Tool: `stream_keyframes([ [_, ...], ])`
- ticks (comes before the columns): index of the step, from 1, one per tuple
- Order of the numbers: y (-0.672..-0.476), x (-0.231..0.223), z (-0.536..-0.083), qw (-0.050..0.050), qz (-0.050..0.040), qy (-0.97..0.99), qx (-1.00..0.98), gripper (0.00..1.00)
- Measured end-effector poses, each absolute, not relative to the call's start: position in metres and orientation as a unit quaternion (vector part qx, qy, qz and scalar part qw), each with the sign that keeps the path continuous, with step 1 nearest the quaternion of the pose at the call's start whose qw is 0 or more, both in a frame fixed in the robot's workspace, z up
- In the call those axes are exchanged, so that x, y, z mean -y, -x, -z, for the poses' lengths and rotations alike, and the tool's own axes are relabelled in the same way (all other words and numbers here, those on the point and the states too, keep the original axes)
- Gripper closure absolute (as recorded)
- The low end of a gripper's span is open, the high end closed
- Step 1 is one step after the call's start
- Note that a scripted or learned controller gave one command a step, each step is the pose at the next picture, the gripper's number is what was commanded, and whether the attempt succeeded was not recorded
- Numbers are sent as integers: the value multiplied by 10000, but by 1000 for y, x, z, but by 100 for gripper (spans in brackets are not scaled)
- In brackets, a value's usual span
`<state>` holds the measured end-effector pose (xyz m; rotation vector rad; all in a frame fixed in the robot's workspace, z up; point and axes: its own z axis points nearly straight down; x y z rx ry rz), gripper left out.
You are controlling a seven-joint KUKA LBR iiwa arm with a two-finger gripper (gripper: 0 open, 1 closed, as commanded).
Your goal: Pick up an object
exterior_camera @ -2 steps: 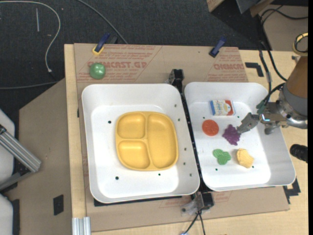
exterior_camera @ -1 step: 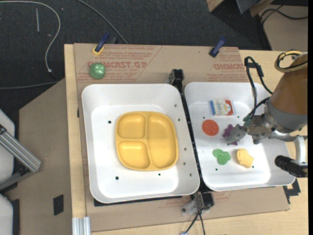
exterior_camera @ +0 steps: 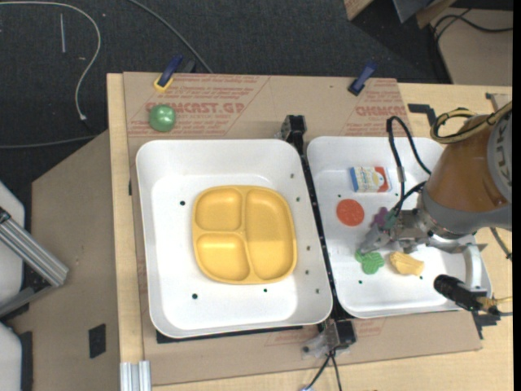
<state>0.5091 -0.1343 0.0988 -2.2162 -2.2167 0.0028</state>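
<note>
Gripper [exterior_camera: 381,239] low in right bin [exterior_camera: 342,287], grip unclear, beside small green object [exterior_camera: 370,261], yellow piece [exterior_camera: 406,263].

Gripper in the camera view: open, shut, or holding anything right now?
Gripper: cannot be told. It sits low in the right bin among the small objects, beside the green piece.

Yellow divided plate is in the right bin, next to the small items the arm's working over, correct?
No. The camera view shows the yellow divided plate in the left bin. The small items and the gripper are in the right bin.
</note>
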Motion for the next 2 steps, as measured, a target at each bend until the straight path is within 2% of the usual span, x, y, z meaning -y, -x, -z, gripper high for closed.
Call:
stream_keyframes([
  [1, -510, 135, -112, 8, 7, 7075, 7068, 100],
  [2, -518, 136, -174, -30, 19, 7066, 7076, 100],
])
